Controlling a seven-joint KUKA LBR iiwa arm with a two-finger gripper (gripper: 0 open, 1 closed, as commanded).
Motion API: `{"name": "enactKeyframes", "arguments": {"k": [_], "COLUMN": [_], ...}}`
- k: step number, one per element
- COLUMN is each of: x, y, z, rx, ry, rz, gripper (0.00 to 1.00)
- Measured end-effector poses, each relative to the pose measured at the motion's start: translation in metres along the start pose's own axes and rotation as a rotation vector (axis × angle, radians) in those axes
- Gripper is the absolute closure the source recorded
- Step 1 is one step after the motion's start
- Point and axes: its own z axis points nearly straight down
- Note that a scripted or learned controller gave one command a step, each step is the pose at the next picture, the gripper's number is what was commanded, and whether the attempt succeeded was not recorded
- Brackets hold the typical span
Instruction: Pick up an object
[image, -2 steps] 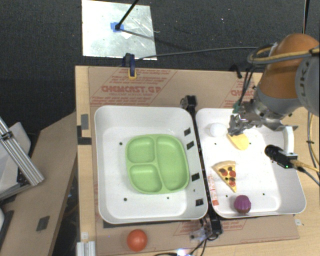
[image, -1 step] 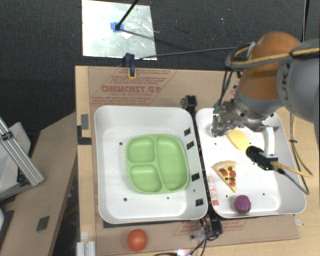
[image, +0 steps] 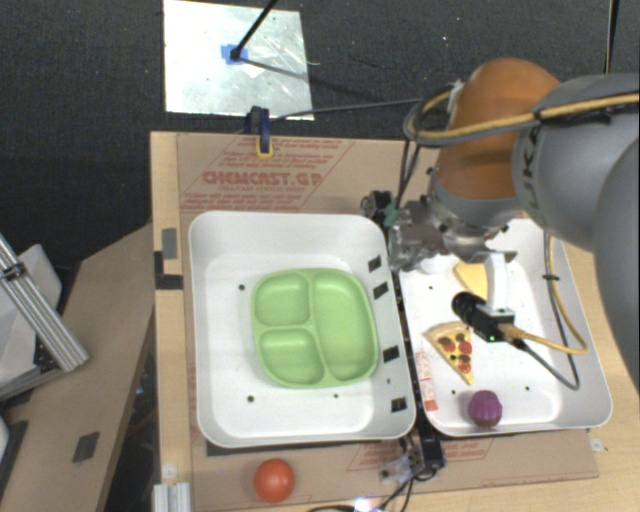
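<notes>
In the right bin (image: 575, 400) lie a pizza slice (image: 453, 349) with red dots, a purple ball (image: 485, 407) near the front edge, and a yellow piece (image: 470, 276) partly hidden under the arm. My gripper (image: 408, 243) hangs low over the back left corner of that bin, close to the wall between the two bins. The grey arm and its orange band cover the gripper from above. Nothing shows between the gripper and the bin floor.
The left bin (image: 220, 400) holds a green divided plate (image: 314, 327). An orange ball (image: 273, 480) rests on the bench outside the bins, at the front. A blue clamp (image: 260, 128) stands at the cardboard's back edge.
</notes>
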Motion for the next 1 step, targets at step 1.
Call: {"name": "enactKeyframes", "arguments": {"k": [1], "x": [0.0547], "y": [0.0005], "z": [0.0153], "rx": [0.002], "ry": [-0.001], "rz": [0.001], "gripper": [1.0]}}
